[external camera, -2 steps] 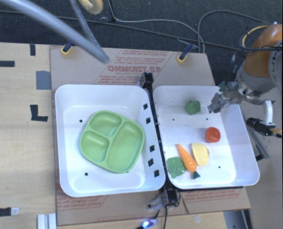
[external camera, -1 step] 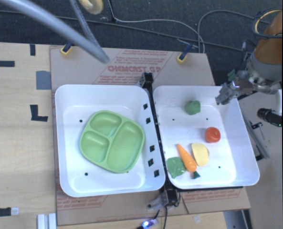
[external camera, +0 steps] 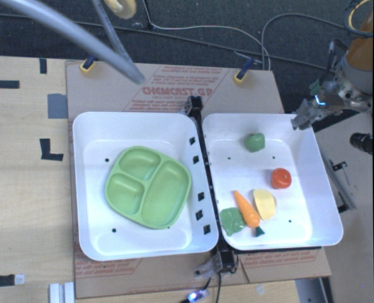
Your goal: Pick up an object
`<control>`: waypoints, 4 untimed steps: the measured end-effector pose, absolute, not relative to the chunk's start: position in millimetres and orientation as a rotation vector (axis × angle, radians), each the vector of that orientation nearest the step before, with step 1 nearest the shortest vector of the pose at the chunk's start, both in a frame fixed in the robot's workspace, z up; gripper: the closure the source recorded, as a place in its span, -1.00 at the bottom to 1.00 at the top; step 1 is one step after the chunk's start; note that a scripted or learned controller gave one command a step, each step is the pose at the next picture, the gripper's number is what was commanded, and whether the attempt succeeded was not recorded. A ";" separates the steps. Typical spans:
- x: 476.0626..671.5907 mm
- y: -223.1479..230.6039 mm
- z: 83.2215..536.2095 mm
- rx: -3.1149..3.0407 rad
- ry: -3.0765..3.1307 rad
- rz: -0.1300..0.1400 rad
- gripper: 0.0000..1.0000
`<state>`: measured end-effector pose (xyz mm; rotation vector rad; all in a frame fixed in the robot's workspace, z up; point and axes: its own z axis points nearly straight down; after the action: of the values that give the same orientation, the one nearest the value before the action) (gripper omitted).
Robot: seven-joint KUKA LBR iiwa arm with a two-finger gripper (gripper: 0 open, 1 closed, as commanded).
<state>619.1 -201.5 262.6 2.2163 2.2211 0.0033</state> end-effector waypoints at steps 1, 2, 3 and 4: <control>619.8 -201.1 283.9 2.218 2.222 0.001 1.00; 612.6 -154.0 270.1 2.218 2.228 -0.002 1.00; 615.4 -92.2 269.9 2.215 2.231 0.000 1.00; 619.3 -36.7 271.1 2.215 2.230 0.000 1.00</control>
<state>619.3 -36.7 271.1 2.2146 2.2300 0.0003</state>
